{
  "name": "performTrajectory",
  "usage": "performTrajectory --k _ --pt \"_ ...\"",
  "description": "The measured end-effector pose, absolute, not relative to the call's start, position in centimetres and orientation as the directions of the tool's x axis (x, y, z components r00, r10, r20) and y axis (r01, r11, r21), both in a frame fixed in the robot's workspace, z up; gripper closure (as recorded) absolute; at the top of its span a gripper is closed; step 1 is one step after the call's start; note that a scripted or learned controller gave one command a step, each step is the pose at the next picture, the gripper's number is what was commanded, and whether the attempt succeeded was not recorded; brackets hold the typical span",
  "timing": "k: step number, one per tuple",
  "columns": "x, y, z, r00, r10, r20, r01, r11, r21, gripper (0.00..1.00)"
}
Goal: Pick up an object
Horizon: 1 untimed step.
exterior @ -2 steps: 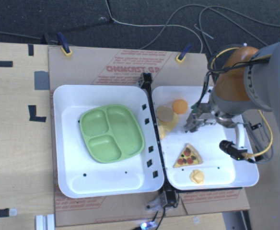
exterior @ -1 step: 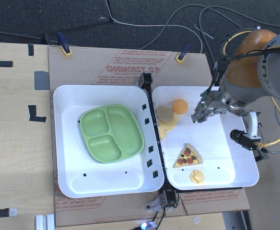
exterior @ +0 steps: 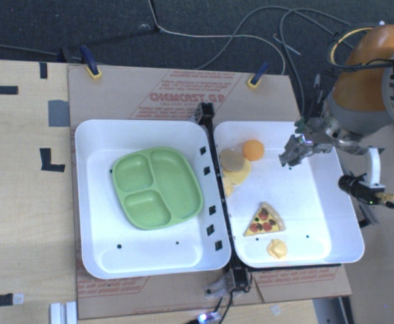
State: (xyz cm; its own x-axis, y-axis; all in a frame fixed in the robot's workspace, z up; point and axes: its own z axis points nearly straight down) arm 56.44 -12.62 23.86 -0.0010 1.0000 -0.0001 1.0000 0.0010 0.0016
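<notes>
The arm (exterior: 362, 79) shows a rounded, glossy orange band up top, with a smooth grey housing curving beneath it. Black cables loop around the orange section. Lower down sits a metal wrist block with small coloured wiring, and from it juts the dark, angular gripper (exterior: 293, 155). There's a white bracket on the side carrying a small black fitting
</notes>
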Motion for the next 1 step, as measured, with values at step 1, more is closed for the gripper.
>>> performTrajectory --k 1 --pt "56.51 -12.57 27.25 -0.002 1.000 0.000 1.000 0.002 0.002 1.00"
